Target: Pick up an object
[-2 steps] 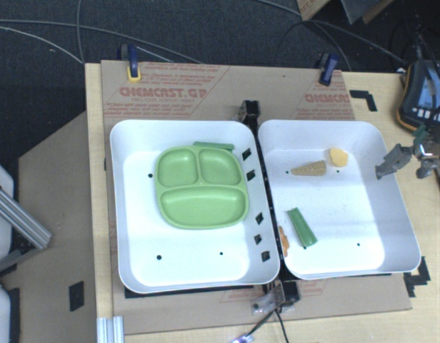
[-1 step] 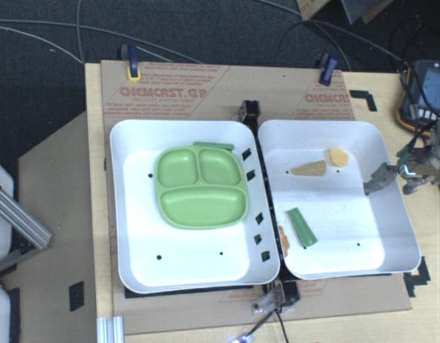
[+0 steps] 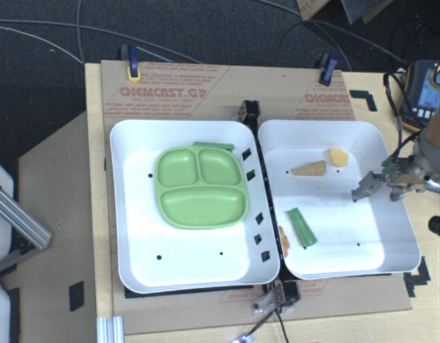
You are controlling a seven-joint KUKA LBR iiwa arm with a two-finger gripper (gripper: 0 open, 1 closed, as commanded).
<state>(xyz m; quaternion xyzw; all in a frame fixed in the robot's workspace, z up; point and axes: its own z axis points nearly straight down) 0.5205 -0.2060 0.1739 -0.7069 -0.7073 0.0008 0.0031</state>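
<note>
Left bin (image 3: 131,213): it holds one green plate (image 3: 202,189) with three compartments, lying flat toward the bin's upper middle, nothing in any compartment. A flat green strip (image 3: 214,146) shows just past the plate's far rim, touching or tucked under it; I cannot tell which. The rest of this bin's floor is bare white with a few small black dots. Along the seam between the bins sits a row of small black clips, and a thin orange piece (image 3: 284,242) lies at the seam's lower end, on the right bin's left edge. Right bin (image 3: 391,245): three loose items. A green stick (image 3: 302,227) lies at a slant in the lower left part. A tan cone (image 3: 308,168) lies on its side in the upper middle, tip pointing left. A yellow block (image 3: 338,157) sits just beside the cone's wide end, up and to the right. These are well apart from the stick. My gripper (image 3: 366,190) hangs over the right part of this bin, right of the cone and clear of all three items; my jaws stand spread with nothing between them, one dark finger (image 3: 368,186) pointing down-left toward the bin floor.
</note>
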